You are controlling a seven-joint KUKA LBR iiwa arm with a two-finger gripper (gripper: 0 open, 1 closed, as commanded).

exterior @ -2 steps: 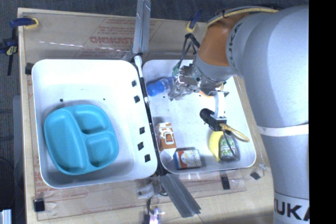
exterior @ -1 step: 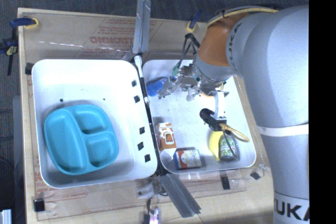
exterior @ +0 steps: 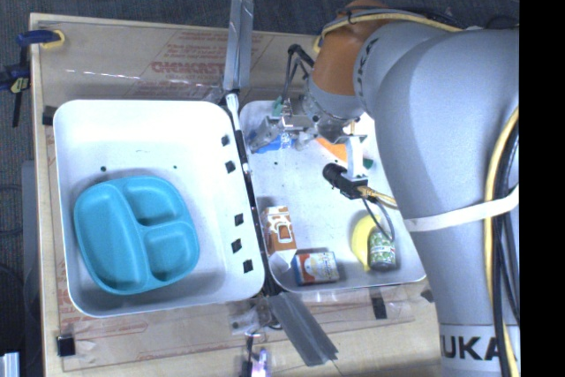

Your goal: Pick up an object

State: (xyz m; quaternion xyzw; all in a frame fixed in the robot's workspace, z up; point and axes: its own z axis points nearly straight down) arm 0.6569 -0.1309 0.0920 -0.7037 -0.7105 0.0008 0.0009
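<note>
While the gripper (exterior: 284,121) hangs low over the far left corner of the right bin (exterior: 305,181), its fingers are lost in clutter and glare, so I cannot tell how they stand. Just beneath and beside it lies a small blue-and-clear item (exterior: 265,135), too blurred to name; whether the gripper touches it cannot be told.

Nearer the camera from the gripper, against the bin's left wall, lies a small carton (exterior: 280,229) with a brown and white label. Just past that, at the near rim, a can (exterior: 315,266) lies on its side, its label red and pale. To the right of the can, well apart from the gripper, a yellow fruit (exterior: 362,238) rests with a small green-labelled jar (exterior: 382,250) touching it. Between these and the gripper a black cable piece (exterior: 344,181) hangs off the arm (exterior: 424,128), above the bin floor.

Left of the gripper, across the divider, the left bin (exterior: 132,124) holds one thing: a blue tray (exterior: 134,232) with three compartments, lying flat in the near left part, well apart from the gripper.
</note>
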